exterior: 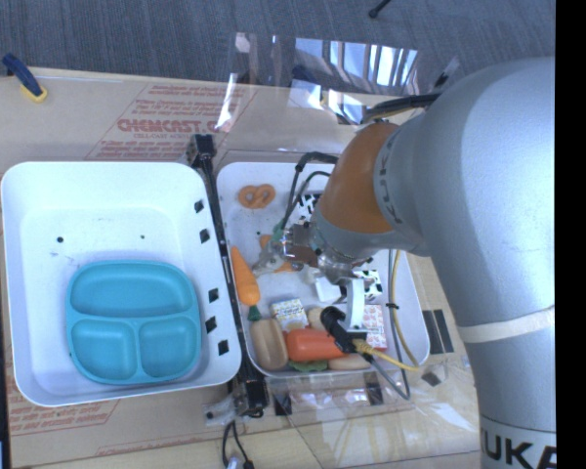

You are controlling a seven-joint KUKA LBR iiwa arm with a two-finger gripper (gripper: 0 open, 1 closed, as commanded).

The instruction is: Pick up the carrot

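Observation:
The carrot (pixel 244 276) is a small orange cone with a green tip. It lies along the left wall of the right bin (pixel 417 332), pointing toward the front. My gripper (pixel 277 251) hangs low over the middle of that bin, just right of the carrot's upper end. The orange-banded wrist (pixel 359 186) and the grey arm cover much of the bin's right half. Nothing shows as held.
The right bin also holds a pretzel (pixel 257 196) at the back, and a tan bread piece (pixel 269 343), a red vegetable (pixel 312 344) and small packets at the front. A teal divided plate (pixel 134 321) lies in the left bin (pixel 39 198).

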